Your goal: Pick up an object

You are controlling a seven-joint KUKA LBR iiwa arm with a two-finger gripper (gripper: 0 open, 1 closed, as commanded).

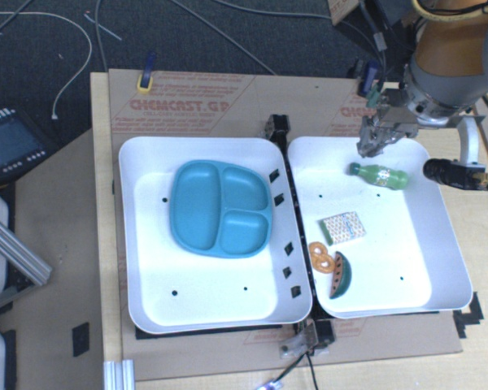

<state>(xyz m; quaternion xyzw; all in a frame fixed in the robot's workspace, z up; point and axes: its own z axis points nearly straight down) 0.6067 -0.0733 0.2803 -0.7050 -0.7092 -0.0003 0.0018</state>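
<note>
In the right bin [423, 242] a small green bottle [380, 175] lies on its side near the far edge. My gripper [375, 146] hangs just above and slightly behind the bottle's left end, with nothing seen between its tips. Lower in the same bin rest a patterned square packet [343, 227], an orange pretzel-shaped piece [320, 256] and a dark teal slice-shaped toy [340, 275]. The arm enters from the upper right.
The left bin [146, 218] holds a blue divided plate [220, 208]. Black clips [283, 218] line the seam between the two bins. Cardboard lies under both bins, with cables on the dark floor behind.
</note>
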